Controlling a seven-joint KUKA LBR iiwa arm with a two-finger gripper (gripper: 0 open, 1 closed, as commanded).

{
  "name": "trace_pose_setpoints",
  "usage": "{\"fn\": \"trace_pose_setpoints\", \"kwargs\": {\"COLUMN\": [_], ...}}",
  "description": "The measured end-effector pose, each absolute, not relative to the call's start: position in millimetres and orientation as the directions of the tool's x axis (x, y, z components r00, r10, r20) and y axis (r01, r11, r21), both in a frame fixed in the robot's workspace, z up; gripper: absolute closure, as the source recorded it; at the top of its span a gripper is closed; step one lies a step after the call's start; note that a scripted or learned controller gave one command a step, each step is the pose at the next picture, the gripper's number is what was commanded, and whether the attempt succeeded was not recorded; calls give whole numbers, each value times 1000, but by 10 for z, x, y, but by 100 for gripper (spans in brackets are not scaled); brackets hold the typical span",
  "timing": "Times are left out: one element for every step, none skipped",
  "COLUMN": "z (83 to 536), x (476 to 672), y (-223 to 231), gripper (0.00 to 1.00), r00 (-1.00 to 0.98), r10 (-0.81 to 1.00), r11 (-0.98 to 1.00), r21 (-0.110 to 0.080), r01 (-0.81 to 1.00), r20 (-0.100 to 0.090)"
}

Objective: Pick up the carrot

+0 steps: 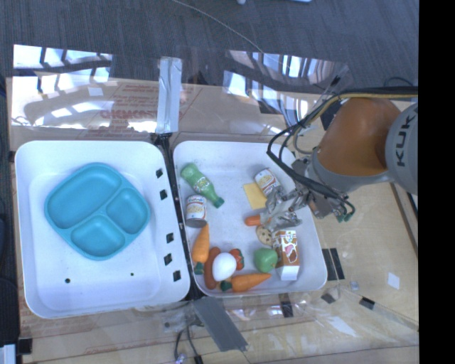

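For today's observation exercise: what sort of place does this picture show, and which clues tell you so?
Probably a robotics lab test bench: a KUKA arm reaches over two white bins, one of them holding toy food like a carrot and a green bottle.

A pale wooden worktop point(370, 284) spreads under two white bins point(28, 234), its far edge lined with glossy panels point(64, 78) catching bright window reflections, dark ribbed carpet floor point(106, 21) beyond, and a strip of grey tape point(168, 92) running down the middle.
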State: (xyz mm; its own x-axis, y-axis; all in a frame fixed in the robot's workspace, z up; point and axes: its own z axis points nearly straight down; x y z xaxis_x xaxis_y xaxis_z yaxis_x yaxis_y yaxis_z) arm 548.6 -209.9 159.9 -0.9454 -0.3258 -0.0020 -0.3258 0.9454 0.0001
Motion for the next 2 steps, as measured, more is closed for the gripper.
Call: {"fn": "trace_pose_setpoints", "kwargs": {"z": [1198,1688], "x": [5953,6241], "y": [-2080,-2084], "gripper": [100,100], "r00": [-935,-824], "r10": [-356,-566], "r11": [935,824], "r21": [2,-3], "r01": [-356,-566], "r20": [-1,-3]}}
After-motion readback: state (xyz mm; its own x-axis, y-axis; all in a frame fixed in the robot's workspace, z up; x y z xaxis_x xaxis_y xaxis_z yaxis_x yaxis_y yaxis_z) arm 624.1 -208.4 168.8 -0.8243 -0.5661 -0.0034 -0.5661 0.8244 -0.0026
